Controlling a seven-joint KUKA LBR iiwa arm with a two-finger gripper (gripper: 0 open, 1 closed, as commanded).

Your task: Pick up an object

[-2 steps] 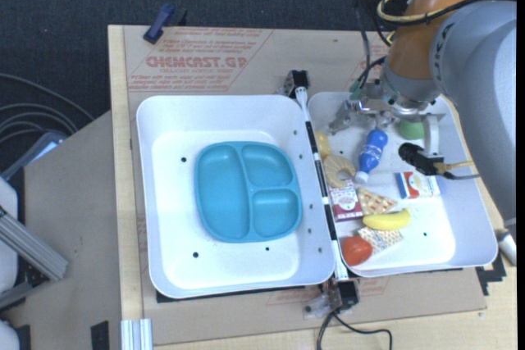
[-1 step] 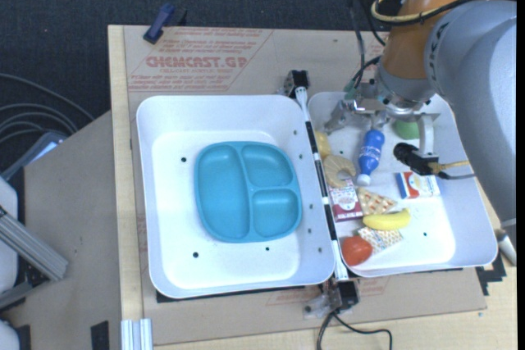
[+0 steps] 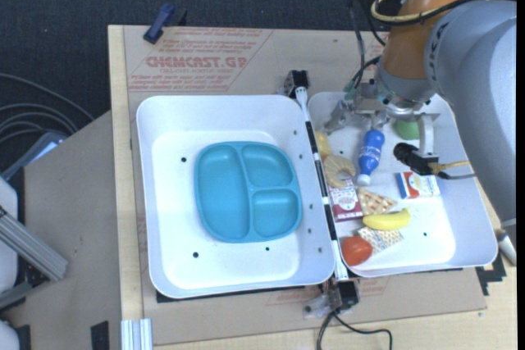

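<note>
Gripper hung low over far end of right bin, beneath orange wrist band; grip state impossible to tell. Just beside: blue-and-white bottle, lying tilted. Nearer: banana, red tomato, small food packets. Left bin held blue divided plate.

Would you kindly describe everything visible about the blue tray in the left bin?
The blue tray is a light-blue, smooth, plastic-looking plate with rounded corners and three compartments: one long section on its left and two smaller ones on its right. It lies flat and face up, turned slightly askew, near the middle of the left bin. Its compartments hold nothing. It rests on the bin floor, apart from the walls.
</note>
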